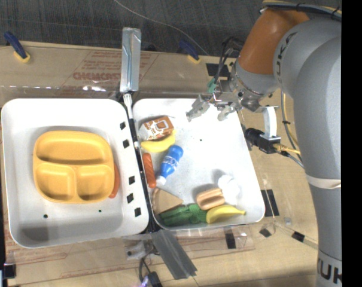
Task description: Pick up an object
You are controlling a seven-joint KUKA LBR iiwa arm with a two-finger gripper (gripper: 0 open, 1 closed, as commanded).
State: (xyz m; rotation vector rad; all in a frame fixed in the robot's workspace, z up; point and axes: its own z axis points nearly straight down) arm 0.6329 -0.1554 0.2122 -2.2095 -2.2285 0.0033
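The right bin (240,154) holds several toy items. A brown and white packet (157,126) lies on a yellow piece (159,143) near the bin's left wall. Below them are a blue and white bottle (170,162) and a thin orange-red stick (148,169). At the front lie a hot dog bun (209,196), a white lump (230,188), a yellow banana (225,213) and a green piece (181,215). My gripper (209,111) hangs over the bin's far edge, open, with nothing between its fingers, well right of the packet.
A yellow divided tray (75,165) lies in the left bin (19,220). A metal bar (130,58) stands up at the back between the bins. The arm's grey body (312,100) and cables (270,139) run along the right bin's right side.
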